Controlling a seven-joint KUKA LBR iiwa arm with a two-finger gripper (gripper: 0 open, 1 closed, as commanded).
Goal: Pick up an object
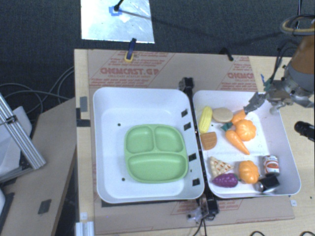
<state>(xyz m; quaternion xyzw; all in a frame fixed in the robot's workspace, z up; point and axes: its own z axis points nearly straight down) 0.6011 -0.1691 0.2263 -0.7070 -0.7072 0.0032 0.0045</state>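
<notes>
- The gripper (263, 103) is seen just above the right bin (284, 146); its finger state cannot be told.
- A pumpkin (245, 129) and a carrot (236, 141) are seen inside that bin.

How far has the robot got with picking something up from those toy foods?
Nothing looks picked up yet. The gripper hovers at the right bin's upper right corner, above the toy food and close to the orange pumpkin, with nothing seen between its fingers. The corn, carrot and can all lie in the bin. Still left: lowering, gripping one item and lifting it.
</notes>
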